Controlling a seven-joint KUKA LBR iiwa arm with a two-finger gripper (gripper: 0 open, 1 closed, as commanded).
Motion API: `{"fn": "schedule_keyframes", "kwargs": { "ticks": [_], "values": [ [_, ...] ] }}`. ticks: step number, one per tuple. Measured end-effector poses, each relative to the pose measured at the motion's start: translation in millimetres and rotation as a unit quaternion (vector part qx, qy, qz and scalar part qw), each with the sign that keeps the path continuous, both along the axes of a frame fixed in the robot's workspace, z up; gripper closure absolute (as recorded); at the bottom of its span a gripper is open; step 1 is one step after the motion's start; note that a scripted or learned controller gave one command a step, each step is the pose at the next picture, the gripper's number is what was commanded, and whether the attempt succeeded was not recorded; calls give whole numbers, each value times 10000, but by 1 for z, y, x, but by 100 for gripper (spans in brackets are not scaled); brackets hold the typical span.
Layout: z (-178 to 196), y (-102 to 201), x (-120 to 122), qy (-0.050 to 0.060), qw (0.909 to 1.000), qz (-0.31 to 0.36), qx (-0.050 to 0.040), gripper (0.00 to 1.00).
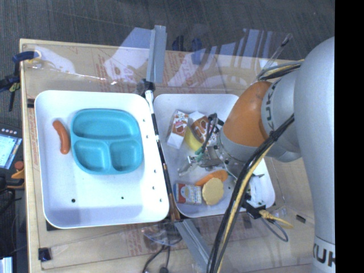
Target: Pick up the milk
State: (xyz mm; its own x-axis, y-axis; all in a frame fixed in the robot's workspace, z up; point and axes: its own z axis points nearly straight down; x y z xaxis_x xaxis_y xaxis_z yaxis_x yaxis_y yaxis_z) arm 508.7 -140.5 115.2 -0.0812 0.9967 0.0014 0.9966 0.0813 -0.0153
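Reaching down into the right bin [250,104], the pincer [200,157] is hanging low over the clutter there, and whether its jaws are parted or gripping anything cannot be told from this angle. Going from the left, an orange sausage [61,136] is lying in the left bin [91,209], just beside a blue divided tray [108,139] that is sitting near the bin's middle. In the right bin, the milk [178,128], a small carton, is lying toward the upper left, next to a brown packet [198,129]. Nearer the front, a red-and-white carton [188,193] is lying beside a round yellow piece [214,191] and an orange piece [211,178]. Above them the grey arm [310,95] is leaning in from the right.
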Motion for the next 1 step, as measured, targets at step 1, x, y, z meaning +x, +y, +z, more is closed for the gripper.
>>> {"fn": "schedule_keyframes", "kwargs": {
  "ticks": [1],
  "values": [
    [-16, -3, -25, -169, 9977, 654, -1, 0]
  ]
}}
